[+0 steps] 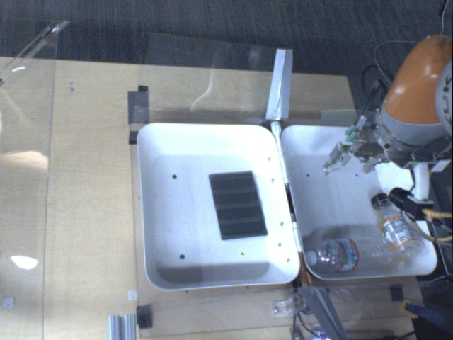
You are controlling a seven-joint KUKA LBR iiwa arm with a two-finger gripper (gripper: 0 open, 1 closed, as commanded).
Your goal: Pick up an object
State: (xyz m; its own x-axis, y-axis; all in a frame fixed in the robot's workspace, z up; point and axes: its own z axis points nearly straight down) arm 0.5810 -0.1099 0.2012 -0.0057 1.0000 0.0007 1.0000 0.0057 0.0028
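Note:
My gripper [349, 161] hangs over the upper part of the right bin [311, 190], below the arm's orange band. Its fingers stand apart, open, with nothing between them. Two clear plastic bottles lie in that bin. One bottle with a bluish label [335, 254] lies near the front wall. The other, with a dark cap [395, 227], lies at the right, below and to the right of the gripper. A flat black ribbed block [238, 204] rests in the middle of the left bin [163, 190].
A metal divider post [279, 83] rises behind the seam between the two bins. Cables [421, 207] trail from the arm over the right bin's right side. Bare wooden bench [71, 190] lies to the left.

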